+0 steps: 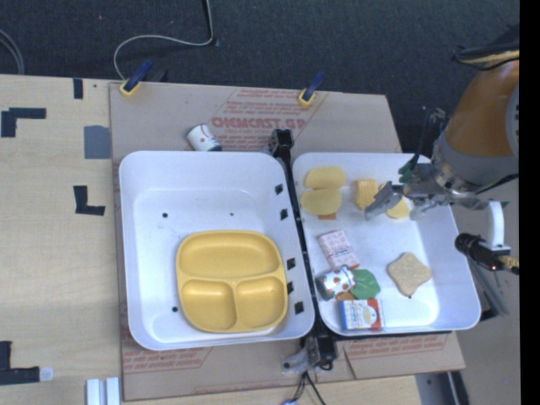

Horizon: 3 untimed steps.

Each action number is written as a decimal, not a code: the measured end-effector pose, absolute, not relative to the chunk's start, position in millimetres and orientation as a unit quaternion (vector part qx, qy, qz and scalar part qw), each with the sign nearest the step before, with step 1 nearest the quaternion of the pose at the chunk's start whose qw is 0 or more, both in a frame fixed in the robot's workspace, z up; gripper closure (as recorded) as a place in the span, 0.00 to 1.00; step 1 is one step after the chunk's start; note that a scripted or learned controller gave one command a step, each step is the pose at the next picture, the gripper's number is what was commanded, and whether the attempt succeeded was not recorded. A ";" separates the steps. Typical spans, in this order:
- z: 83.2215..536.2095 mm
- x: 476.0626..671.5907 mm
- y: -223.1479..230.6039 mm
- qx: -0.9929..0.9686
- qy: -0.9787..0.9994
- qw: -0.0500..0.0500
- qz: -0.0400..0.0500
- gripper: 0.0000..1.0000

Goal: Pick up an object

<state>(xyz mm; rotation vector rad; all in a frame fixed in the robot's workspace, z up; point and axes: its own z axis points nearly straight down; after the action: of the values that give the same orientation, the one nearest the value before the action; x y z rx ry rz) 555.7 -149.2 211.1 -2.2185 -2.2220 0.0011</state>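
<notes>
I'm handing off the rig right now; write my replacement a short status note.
Tool: low in the right white bin, beside the small yellow wedge; grip state unclear, nothing visibly held.
The right bin also has two yellow rounded pieces, a pink-white packet, a small can, a blue-red carton and a tan bread slice.
Left white bin: yellow divided tray.
Done: approach only.
Left: grasp and lift.

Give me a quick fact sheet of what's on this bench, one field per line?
left bin: yellow divided tray
right bin: yellow food pieces, small pink packet, can, green piece, bread slice, small carton
gripper: above right bin's far side, beside a yellow chunk
behind bins: small white cup on cardboard
</notes>
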 end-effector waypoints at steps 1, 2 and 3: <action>138.4 650.1 -175.3 -0.706 -0.709 -0.001 0.000 0.00; 84.7 652.5 -185.7 -0.707 -0.708 -0.002 0.000 0.00; 98.9 654.4 -185.7 -0.706 -0.708 -0.005 -0.001 1.00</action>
<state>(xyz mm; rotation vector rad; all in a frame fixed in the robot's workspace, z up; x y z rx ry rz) 654.4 -185.7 98.9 -2.2246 -2.2325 -0.0037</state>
